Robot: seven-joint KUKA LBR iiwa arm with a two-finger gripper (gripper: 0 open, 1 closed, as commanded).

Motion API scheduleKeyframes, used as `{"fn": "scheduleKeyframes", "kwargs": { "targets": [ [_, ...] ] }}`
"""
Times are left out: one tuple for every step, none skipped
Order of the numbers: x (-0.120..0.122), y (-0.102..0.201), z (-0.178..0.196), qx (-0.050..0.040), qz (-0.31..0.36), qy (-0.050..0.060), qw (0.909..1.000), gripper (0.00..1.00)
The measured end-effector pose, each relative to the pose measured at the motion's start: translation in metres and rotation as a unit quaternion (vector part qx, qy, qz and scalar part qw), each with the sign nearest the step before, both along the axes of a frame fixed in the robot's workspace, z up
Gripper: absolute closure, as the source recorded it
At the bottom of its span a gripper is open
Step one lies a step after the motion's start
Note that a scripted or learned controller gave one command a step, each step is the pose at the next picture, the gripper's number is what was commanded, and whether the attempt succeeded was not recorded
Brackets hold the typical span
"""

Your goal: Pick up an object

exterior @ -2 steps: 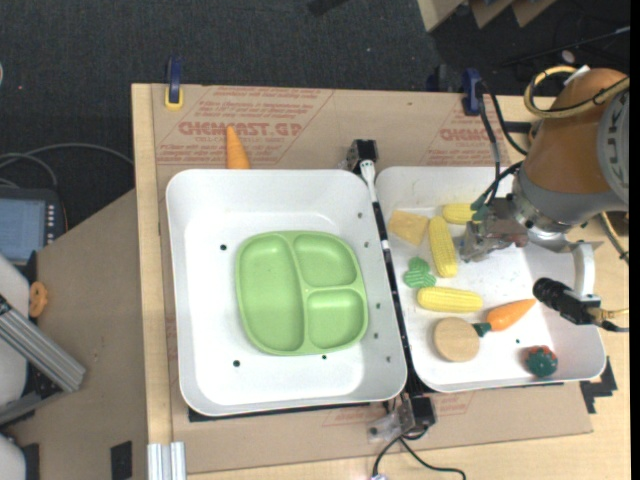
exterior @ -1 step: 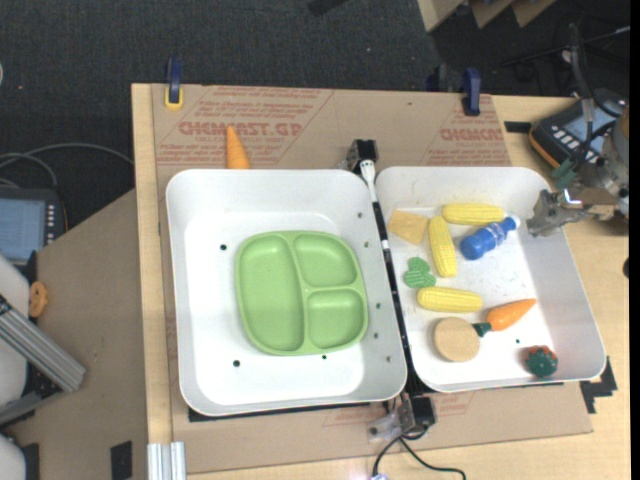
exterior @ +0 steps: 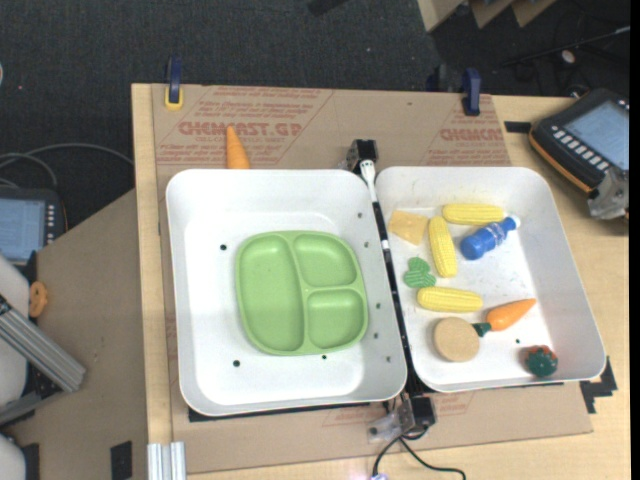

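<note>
Right shallow white plastic bin (exterior: pixel 560 218) holds glossy toy food: three yellow ridged corn cobs (exterior: pixel 441 245), a blue bottle (exterior: pixel 487 237) beside the upper cob, a pale cheese wedge (exterior: pixel 407 227), a green leafy piece (exterior: pixel 418 271), an orange carrot (exterior: pixel 509 314), a tan round disc (exterior: pixel 456 339) and a dark green-red piece (exterior: pixel 541 361) nearest the front corner. Left of this bin, the second white bin (exterior: pixel 200 268) contains a smooth green three-compartment plate (exterior: pixel 300 291). Both rest on a brown cardboard sheet (exterior: pixel 270 123), clamped over a wooden bench; dark carpet lies behind. Gripper state cannot be told

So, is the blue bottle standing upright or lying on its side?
Lying on its side. The blue bottle rests flat in the right bin, white cap pointing toward the upper right.
</note>
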State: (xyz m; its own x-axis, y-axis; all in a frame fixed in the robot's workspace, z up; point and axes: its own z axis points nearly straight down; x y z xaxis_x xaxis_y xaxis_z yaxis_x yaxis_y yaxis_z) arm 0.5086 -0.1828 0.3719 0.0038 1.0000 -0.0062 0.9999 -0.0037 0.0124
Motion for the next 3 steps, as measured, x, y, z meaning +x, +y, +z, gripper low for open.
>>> {"fn": "scheduleKeyframes", "kwargs": {
  "targets": [
    [-0.031,-0.044,-0.020,0.0030,-0.001,0.008,1.0000,1.00],
    [0.026,0.020,0.071,0.0008,0.006,-0.001,1.0000,1.00],
    [0.018,0.025,-0.145,0.0056,0.002,0.015,0.9999,1.00]
  ]
}}
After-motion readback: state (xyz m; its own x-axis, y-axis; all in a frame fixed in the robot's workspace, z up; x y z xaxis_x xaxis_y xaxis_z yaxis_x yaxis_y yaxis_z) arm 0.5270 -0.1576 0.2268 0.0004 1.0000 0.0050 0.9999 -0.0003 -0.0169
